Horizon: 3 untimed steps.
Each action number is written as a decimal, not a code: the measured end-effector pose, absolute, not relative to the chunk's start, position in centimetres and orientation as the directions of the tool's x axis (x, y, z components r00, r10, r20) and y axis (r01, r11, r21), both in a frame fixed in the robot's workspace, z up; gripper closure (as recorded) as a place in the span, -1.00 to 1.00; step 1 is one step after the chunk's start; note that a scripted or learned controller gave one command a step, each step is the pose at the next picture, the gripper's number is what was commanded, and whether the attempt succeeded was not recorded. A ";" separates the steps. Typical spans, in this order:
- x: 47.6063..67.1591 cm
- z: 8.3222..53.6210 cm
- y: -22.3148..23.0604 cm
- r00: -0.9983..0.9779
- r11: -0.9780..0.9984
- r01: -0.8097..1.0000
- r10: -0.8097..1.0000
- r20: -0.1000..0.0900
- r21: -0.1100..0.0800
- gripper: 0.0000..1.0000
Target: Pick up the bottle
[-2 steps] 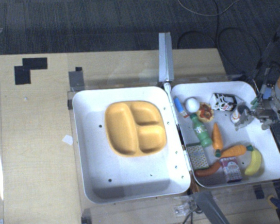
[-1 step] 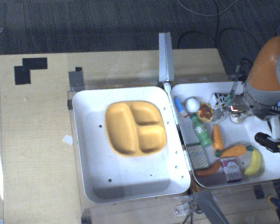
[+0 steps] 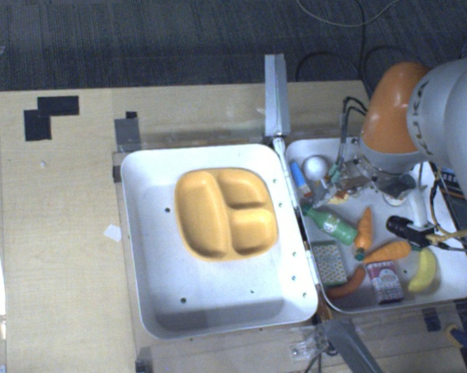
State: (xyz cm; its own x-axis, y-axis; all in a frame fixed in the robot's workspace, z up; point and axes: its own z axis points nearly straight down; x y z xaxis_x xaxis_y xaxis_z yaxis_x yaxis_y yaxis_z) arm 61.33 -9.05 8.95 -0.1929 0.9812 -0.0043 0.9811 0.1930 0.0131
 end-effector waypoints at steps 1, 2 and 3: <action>56.1 9.0 -8.8 -0.104 0.104 0.994 0.995 -0.002 0.014 -1.00; 56.4 10.2 -8.6 -0.106 0.106 0.994 0.994 0.000 0.021 1.00; 56.4 10.2 -8.6 -0.106 0.106 0.994 0.994 0.000 0.021 -1.00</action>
